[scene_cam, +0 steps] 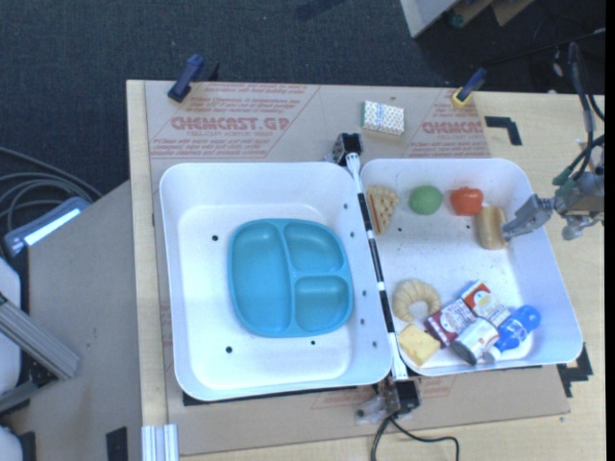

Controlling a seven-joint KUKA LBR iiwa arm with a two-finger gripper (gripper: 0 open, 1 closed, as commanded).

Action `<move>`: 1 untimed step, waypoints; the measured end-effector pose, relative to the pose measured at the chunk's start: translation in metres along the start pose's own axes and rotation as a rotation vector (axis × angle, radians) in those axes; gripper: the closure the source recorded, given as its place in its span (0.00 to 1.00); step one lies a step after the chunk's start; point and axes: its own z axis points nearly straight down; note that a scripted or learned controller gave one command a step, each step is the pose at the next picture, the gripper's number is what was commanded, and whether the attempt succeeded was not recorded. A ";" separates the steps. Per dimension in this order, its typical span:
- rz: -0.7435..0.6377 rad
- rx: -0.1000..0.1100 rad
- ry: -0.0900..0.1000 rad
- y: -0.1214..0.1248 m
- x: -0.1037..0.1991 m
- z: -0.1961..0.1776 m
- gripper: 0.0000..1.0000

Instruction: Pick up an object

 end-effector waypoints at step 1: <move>0.000 0.005 0.002 0.075 -0.033 0.183 0.00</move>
